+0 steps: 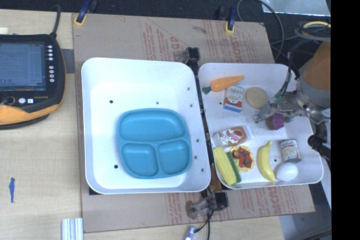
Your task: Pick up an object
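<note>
Gripper (274,111) sits low in the right bin (301,71) over a small purple object (275,121), grip unconfirmed; crowding from the tan round item (256,97) risks a failed grasp

My one camera hangs fixed above the pale wooden tabletop (39,177), looking down at a slant from far enough to take in both shallow white plastic bins (98,121) side by side, while my grey arm with its orange band (318,73) enters from the right.
</note>
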You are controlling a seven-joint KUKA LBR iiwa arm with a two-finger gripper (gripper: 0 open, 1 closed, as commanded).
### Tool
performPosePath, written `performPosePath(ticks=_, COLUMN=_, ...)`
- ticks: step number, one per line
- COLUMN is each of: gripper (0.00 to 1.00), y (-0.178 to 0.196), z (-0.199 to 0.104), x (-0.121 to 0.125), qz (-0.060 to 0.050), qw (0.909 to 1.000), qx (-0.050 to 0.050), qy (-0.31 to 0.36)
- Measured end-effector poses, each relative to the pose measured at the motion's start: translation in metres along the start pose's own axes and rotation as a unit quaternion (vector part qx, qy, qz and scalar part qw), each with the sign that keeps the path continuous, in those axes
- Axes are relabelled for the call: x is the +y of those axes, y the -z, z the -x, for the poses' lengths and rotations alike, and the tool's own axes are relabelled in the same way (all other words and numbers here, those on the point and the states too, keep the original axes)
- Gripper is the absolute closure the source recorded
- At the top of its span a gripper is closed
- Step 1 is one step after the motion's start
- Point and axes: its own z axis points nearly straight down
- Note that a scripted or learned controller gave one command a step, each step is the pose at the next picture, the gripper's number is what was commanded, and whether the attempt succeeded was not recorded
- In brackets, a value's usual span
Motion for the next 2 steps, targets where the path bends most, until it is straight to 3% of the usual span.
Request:
performPosePath(ticks=1, gripper=1.0, y=0.011, z=0.001, x=0.0, qz=0.0, qw=1.0, qx=-0.001, qy=0.001)
performPosePath(ticks=2, gripper=1.0, y=-0.004, z=-0.084, x=0.039, qz=0.004, qw=1.0, qx=0.0, qy=0.001)
